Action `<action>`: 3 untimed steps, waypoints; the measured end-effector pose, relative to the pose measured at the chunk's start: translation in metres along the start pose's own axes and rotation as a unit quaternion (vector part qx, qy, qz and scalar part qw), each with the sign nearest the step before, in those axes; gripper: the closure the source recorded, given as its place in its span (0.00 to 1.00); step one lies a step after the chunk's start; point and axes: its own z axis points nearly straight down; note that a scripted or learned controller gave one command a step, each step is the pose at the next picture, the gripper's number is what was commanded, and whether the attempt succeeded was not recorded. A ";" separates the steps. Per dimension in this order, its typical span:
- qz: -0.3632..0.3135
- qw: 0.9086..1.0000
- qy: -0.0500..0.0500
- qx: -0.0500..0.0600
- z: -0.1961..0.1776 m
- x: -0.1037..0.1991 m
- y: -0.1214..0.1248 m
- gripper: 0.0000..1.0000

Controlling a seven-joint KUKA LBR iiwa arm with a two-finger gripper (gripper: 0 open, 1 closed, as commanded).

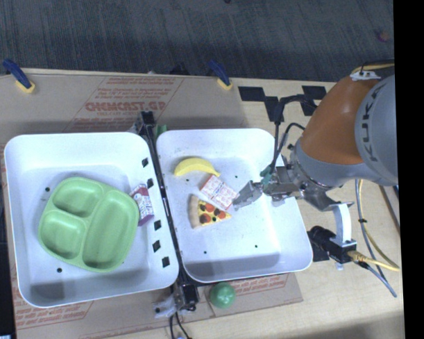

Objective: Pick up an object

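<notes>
Hand (246, 195) beside the carton (218, 191) in the right bin (270, 257).
Finger state unclear (cannot tell); centre over the carton before closing.

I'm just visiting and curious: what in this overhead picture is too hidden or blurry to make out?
- Whether the gripper holds anything: too small and blurred in the camera view.
- The print on the red-and-white packet: too small to read.
- The small wrapper beside the green plate: too blurred to identify.
- The arm: cut off at the right.
- The green ball: its upper edge is hidden by the right bin's rim.
</notes>
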 end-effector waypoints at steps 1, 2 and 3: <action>0.000 1.000 0.000 0.000 0.000 0.000 0.000 0.00; 0.000 1.000 0.000 0.000 0.000 0.000 0.000 0.00; 0.000 1.000 0.000 0.000 0.000 0.000 0.000 0.00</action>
